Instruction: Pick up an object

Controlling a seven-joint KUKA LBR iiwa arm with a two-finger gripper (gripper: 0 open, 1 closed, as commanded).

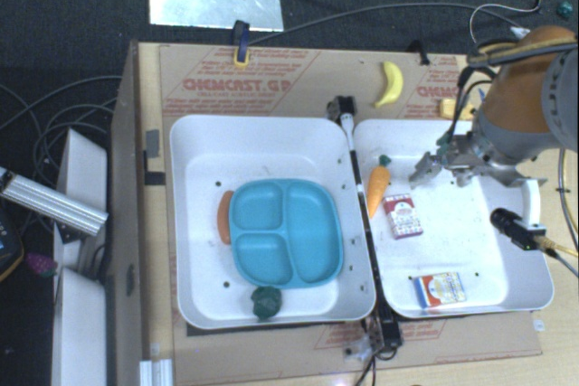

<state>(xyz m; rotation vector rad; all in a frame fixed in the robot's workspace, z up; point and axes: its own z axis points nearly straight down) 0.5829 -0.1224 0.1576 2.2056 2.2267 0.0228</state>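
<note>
Right bin [507, 285]: one carrot [377, 187], two cartons [403, 217] [440, 288]. Hand [441, 165] above it, spread wide, holding nothing.

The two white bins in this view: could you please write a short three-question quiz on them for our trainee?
1. True or false: the blue divided plate lies in the left bin.
2. Which item in the right bin lies nearest the divider between the bins? A) carrot B) red and white box C) blue and white box
3. Where is the banana?

Key
1. True.
2. A.
3. Outside both bins, on the cardboard behind the right bin.
</note>
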